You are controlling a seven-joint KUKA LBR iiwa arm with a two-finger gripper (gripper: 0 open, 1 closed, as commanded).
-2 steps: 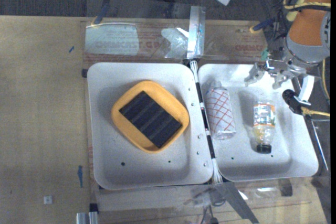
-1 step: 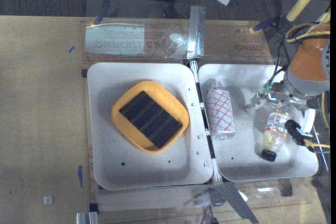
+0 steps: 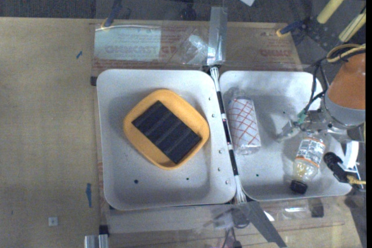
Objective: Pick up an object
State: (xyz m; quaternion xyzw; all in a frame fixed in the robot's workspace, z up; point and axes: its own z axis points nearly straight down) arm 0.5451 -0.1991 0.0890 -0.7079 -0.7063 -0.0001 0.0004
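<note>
In the right bin [image 3: 273, 87], a clear plastic bottle [image 3: 307, 157] with a black cap lies near the front right. A white packet with a red crosshatch print [image 3: 243, 124] lies along the bin's left wall. My gripper [image 3: 293, 126] hangs low over the right bin, just above and left of the bottle's far end and to the right of the packet. Nothing shows in its grasp. The left bin [image 3: 116, 171] holds a yellow dish with a black ribbed insert [image 3: 166, 127].
The grey arm with its orange band [image 3: 349, 93] and loose cables reaches in over the right bin's right edge. A metal divider [image 3: 224, 125] separates the bins. Clear plastic packaging [image 3: 157, 43] lies on the bench behind the bins.
</note>
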